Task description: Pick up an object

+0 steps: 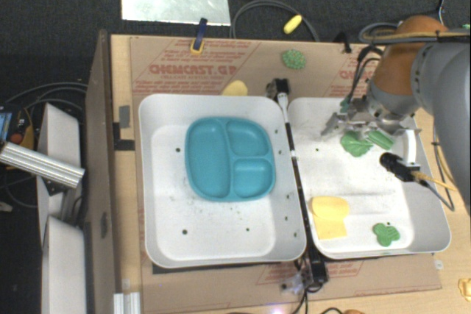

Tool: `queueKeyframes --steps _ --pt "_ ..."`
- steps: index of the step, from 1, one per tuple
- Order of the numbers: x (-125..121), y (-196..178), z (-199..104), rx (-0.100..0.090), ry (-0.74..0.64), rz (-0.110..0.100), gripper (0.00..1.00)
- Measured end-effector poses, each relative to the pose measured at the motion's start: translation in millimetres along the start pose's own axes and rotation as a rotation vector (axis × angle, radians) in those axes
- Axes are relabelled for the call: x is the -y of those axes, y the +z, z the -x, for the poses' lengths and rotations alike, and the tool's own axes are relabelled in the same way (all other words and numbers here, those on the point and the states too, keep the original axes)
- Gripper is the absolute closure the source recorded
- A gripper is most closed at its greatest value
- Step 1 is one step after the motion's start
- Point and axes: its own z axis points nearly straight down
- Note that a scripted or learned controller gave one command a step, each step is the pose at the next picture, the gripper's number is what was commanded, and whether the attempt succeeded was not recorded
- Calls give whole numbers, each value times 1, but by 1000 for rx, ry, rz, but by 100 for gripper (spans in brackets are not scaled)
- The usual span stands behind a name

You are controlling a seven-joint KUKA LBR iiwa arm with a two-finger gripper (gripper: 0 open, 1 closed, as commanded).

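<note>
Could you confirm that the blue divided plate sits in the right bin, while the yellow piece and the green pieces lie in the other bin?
Not quite: the camera view shows the blue divided plate in the left bin, not the right one. The yellow piece and the green pieces lie in the other bin, the right bin, as you said.

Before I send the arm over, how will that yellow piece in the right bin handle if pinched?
The yellow piece lies flat and thin on the right bin floor, so fingers may slide over it. It looks light, probably soft, and may bend when lifted.
</note>
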Motion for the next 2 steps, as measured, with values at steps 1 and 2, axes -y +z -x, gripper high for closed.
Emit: queueKeyframes --steps 1,2 --pt "11 0 13 2 7 -1 0" --pt "12 -1 31 2 7 2 0"
